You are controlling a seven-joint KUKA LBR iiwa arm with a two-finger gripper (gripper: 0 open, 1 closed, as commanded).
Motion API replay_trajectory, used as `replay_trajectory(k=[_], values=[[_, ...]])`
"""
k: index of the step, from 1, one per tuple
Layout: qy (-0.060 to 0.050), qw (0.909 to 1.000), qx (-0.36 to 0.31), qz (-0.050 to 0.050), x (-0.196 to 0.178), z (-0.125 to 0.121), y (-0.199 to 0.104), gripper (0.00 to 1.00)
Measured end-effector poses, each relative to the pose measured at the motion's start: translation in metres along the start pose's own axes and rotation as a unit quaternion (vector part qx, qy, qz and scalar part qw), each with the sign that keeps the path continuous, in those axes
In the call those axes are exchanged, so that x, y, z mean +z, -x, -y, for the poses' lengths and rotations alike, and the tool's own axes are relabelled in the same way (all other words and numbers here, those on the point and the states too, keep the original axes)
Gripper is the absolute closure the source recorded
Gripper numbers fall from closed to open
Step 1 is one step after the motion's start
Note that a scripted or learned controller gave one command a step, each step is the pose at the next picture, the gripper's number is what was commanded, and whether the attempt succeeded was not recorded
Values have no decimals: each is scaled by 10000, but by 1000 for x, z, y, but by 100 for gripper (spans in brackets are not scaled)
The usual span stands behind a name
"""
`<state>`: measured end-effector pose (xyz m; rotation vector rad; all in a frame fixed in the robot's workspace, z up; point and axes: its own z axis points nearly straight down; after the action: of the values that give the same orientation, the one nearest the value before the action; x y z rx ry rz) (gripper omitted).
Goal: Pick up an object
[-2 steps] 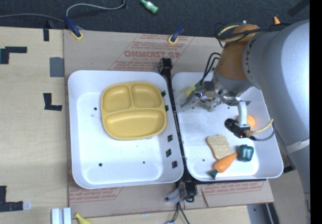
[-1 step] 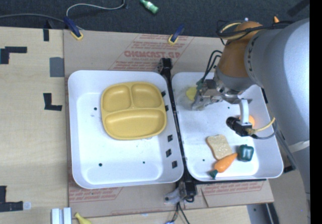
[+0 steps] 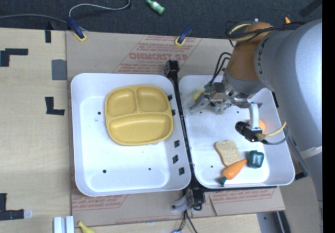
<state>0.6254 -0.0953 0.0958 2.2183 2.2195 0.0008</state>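
Here gripper (image 3: 209, 98) low over far part of right bin (image 3: 207, 137), finger state unclear; bread slice (image 3: 227, 152), carrot (image 3: 234, 170) near edge.

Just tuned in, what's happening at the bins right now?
The arm is reaching into the right bin from the right, with its claw low near the bin's upper left corner. I can't tell whether anything is between its fingers. A slice of bread, a carrot and a green pepper lie in that bin's lower part. The left bin holds a yellow divided plate.
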Motion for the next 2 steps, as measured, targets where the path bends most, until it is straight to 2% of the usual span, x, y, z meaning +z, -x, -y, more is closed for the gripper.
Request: replay_trajectory(k=[1, 2], values=[[-155, 9999, 21, -31, 12, -29, 1, 0], [-245, 9997, 23, -73, 13, -35, 5, 0]])
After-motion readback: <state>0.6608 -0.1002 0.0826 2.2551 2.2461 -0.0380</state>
